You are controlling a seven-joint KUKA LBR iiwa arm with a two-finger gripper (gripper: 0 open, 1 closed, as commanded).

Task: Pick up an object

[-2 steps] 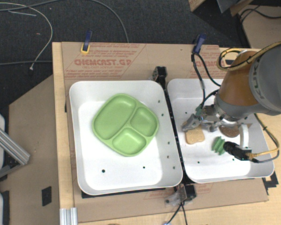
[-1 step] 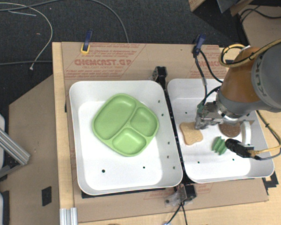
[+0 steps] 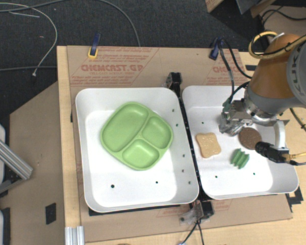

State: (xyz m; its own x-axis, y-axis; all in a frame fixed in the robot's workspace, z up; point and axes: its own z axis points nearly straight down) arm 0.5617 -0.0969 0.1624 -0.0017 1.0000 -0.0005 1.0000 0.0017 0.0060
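White plastic forms two shallow bins set side by side on a cardboard sheet (image 3: 143, 60) that covers the bench. Red print on the cardboard reads "CHEMCAST GP" above the left bin; smaller lines under it and the red print above the right bin are too small or too hidden to read. A blue clip (image 3: 95, 44) sits at the sheet's far edge.

Left bin (image 3: 92, 188): a light green divided plate (image 3: 136, 136) with three compartments lies tilted near the middle.

Right bin (image 3: 229, 185): a tan slice of toast (image 3: 208, 145) lies flat near the left wall; a small green ridged piece (image 3: 240, 158) lies to its right, apart from it; a round brown cookie (image 3: 250, 137) lies just beyond the green piece, partly under the arm. The gripper (image 3: 233, 120) hangs over the far half of this bin, just beside the cookie. Whether its jaws are open or closed cannot be told, and nothing is seen between them. The arm (image 3: 278, 80), grey with an orange band, enters from the right.
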